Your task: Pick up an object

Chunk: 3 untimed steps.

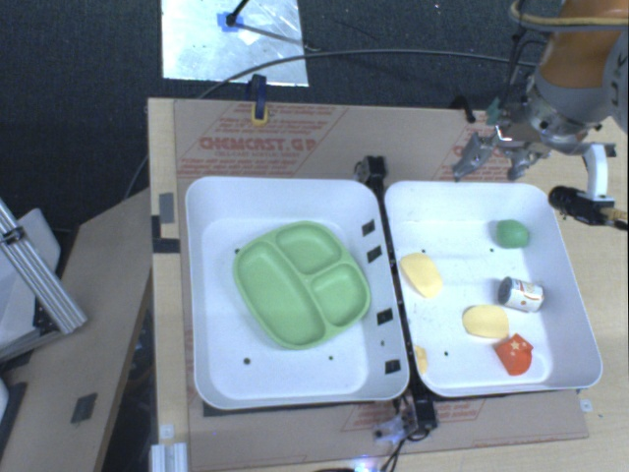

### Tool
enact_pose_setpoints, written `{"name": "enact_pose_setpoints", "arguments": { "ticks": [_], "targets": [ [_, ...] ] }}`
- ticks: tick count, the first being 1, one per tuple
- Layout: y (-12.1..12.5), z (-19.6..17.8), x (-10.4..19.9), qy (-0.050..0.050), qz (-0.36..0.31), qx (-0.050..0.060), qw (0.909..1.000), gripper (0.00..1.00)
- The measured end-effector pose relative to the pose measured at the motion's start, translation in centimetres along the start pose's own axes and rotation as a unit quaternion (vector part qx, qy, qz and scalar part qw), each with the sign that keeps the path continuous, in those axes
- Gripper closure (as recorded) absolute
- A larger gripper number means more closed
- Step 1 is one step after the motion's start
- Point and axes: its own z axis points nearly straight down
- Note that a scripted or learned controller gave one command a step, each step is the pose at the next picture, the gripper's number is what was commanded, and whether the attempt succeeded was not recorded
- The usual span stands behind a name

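The right bin (570,264) holds several small objects: a green round piece (511,232), a pale yellow piece (423,274), a small silver can (521,294) on its side, another yellow piece (486,321) and a red piece (514,354). My gripper (494,159) hangs over the far rim of this bin, up and left of the green piece. Its two fingers stand apart, open, with nothing between them.
A green divided plate (300,283) lies in the left bin (211,264). A small yellow scrap (420,359) sits by the divider between the bins. A black knob on the arm (580,203) juts over the right bin's far right corner. Cables run behind the bins.
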Motion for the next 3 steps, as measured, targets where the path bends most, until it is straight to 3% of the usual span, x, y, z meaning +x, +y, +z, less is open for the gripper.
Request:
{"name": "enact_pose_setpoints", "arguments": {
  "ticks": [1,3],
  "targets": [
    [0.2,-0.8,0.0,-0.001,-0.001,-0.006,1.0,0.0],
    [-0.3,10.3,-1.4,-0.001,0.0,-0.004,1.0,0.0]
  ]
}}
